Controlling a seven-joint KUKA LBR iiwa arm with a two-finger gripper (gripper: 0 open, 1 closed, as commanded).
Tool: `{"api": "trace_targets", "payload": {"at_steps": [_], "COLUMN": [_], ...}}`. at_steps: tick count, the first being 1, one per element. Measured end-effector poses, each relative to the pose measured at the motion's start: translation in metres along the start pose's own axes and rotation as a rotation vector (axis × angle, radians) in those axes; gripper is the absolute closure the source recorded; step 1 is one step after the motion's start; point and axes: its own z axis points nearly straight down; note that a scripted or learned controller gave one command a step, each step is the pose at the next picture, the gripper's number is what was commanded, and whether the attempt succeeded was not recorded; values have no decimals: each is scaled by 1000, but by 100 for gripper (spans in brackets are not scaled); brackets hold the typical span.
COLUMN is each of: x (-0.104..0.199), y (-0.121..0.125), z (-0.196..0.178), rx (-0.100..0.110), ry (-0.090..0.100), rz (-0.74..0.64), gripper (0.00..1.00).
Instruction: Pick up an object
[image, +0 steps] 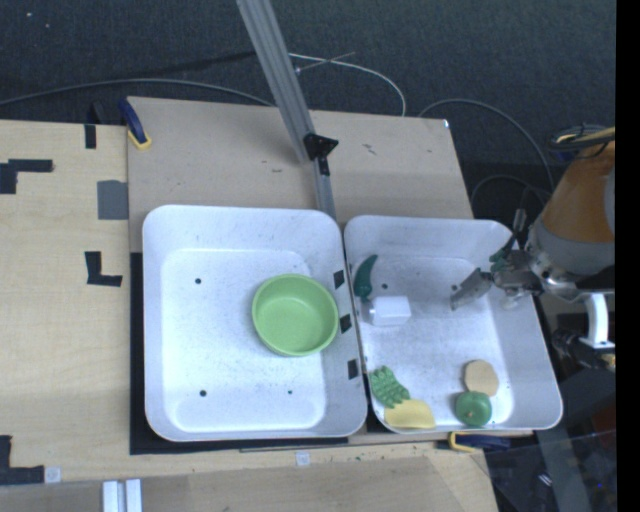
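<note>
Five objects in right bin (520, 345) — jaws (470, 290) above bare floor.

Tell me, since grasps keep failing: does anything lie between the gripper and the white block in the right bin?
Nothing visible does. The gripper hangs over bare floor of the right bin, and the white block lies to its left across open floor. The dark green piece sits just above-left of the block, off that line.

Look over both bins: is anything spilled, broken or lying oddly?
Nothing stands out. The green bowl sits upright in the left bin; the small items lie loose in the right bin, and the claw hangs above it.
</note>
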Motion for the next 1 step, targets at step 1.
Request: {"api": "trace_targets", "payload": {"at_steps": [1], "x": [-4], "y": [-8], "z": [48], "rx": [1], "ry": [1], "rz": [0], "gripper": [0]}}
